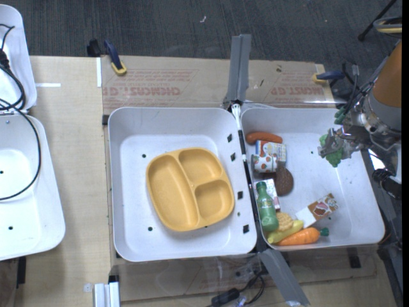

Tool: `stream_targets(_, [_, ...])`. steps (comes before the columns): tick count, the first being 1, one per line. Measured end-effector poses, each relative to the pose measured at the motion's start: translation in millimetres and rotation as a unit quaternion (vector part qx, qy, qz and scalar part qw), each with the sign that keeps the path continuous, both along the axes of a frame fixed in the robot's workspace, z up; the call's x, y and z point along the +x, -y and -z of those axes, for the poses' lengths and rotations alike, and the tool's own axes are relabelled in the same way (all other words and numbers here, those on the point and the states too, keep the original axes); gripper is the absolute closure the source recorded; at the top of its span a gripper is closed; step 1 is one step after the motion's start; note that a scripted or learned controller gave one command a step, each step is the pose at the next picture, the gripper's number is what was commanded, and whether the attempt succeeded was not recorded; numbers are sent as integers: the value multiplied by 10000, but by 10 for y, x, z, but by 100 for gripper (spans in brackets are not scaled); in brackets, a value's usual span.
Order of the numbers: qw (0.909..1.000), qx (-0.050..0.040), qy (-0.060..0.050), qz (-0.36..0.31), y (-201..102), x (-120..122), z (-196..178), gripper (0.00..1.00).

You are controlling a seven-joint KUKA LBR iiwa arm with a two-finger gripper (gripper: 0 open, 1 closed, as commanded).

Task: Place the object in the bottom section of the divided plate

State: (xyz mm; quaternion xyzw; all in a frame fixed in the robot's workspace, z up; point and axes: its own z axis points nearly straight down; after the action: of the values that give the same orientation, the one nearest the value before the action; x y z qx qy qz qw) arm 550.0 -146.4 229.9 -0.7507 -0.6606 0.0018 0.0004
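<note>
A yellow divided plate (pixel 190 188) lies in the left bin (pixel 128 171), with one long section on its left and two smaller ones on its right. My gripper (pixel 337 147) hangs over the right part of the right bin (pixel 364 229), far to the right of the plate. A small leafy green toy (pixel 332 153) sits at its fingertips, and the fingers look shut on it. It is held a little above the bin floor.
The right bin's left side holds a red sausage (pixel 264 137), a printed can (pixel 268 158), a brown cookie (pixel 284 181), a green bottle (pixel 266 207), corn (pixel 285 223), a carrot (pixel 299 236) and a small carton (pixel 323 206). A grey divider (pixel 239 75) stands between the bins.
</note>
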Motion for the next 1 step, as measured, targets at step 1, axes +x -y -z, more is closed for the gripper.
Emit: stream_targets(1, [9977, 10, -4, -683, -679, -594, 123, 100])
